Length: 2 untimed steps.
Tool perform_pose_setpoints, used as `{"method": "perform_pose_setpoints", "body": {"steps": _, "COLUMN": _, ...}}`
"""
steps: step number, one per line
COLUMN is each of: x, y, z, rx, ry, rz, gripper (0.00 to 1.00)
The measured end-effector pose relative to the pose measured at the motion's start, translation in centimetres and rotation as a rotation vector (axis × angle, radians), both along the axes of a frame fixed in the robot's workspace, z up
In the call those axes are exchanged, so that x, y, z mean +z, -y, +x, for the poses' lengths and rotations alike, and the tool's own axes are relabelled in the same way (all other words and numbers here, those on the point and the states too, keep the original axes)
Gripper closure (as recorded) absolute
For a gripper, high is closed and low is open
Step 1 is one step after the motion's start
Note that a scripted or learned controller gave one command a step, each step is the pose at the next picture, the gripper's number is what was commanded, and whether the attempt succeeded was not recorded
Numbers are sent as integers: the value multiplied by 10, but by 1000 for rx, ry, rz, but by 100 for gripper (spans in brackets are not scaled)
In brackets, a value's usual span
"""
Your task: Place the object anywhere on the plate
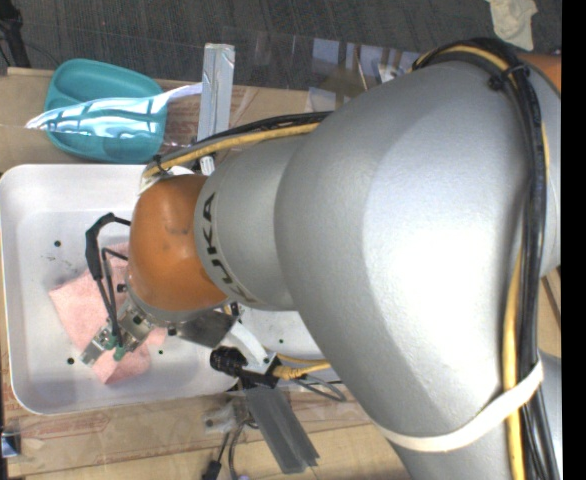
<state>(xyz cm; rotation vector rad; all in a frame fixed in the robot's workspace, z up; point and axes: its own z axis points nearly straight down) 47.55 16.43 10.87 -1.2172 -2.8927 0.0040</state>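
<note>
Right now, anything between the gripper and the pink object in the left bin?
Nothing visible. The gripper is down at the pink object in the left bin, right at its lower edge. No other item lies between them. The plate cannot be made out; the arm covers most of the right side.

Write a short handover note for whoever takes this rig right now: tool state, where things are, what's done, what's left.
Tool: low in the left bin, right over a pink sponge-like object; the arm blocks a clear look at it, so a grasp is unconfirmed.
Things: the pink object lies on the bin floor, near the front left. A teal scoop sits on the bench behind the bin. I cannot pick out a plate from this view.
Done: the arm has reached the object.
Left: confirm the grasp, lift, set the object on the plate.
</note>
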Motion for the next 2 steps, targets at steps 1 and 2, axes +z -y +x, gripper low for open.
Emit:
{"method": "perform_pose_setpoints", "body": {"steps": 1, "x": 12, "y": 47, "z": 70, "rx": -80, "ry": 0, "rz": 0, "gripper": 0}}
{"method": "perform_pose_setpoints", "body": {"steps": 2, "x": -12, "y": -19, "z": 13, "rx": -133, "ry": -4, "rz": -1, "gripper": 0}}
